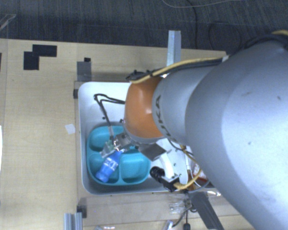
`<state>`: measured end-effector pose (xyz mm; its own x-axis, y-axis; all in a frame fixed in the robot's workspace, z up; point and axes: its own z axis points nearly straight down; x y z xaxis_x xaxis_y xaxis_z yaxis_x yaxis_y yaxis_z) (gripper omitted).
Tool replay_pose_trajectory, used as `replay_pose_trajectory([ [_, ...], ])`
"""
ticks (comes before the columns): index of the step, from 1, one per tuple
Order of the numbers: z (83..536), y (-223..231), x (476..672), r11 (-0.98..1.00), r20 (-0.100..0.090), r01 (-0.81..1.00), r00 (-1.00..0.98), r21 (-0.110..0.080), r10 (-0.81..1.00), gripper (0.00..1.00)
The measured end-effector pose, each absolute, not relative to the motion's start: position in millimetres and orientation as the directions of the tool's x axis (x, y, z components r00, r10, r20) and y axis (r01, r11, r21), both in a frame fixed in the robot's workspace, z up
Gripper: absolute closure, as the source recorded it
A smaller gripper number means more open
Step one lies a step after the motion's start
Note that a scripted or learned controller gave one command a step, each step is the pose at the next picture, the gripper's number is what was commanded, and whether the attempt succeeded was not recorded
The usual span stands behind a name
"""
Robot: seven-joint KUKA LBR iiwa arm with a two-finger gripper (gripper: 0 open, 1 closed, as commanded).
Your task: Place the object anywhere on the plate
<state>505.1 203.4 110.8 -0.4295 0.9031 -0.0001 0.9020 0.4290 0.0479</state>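
A teal divided plate [134,169] lies in the front part of the white bin [83,128]. A small blue bottle-like object [107,168] with a pale, clear top slants across the plate's front-left compartment. My gripper [113,145] hangs just below the arm's orange band, right at the object's upper end and over the plate. Where the gripper meets the object is small and partly covered by the wrist, and the view does not settle whether the object rests on the plate or hangs just above it.
A thin black cable loop [103,101] hangs over the back of the bin. The grey arm [230,128] covers the right side of the bench. Black marks [38,55] are on the tan bench top to the left.
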Motion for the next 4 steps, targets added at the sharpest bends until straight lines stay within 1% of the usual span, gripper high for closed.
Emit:
replay_pose_trajectory([
  [1, 105, 181, 492.6, 0.774, -0.005, 0.633, -0.774, 0.015, 0.633, 0.00],
  [2, 92, 217, 553.0, 0.777, -0.015, 0.630, -0.777, -0.011, 0.629, 0.00],
  [3, 93, 134, 604.3, 0.728, -0.007, 0.686, -0.728, 0.020, 0.686, 0.00],
  [4, 186, 96, 636.0, 0.915, -0.008, 0.404, -0.915, 0.005, 0.404, 0.00],
])
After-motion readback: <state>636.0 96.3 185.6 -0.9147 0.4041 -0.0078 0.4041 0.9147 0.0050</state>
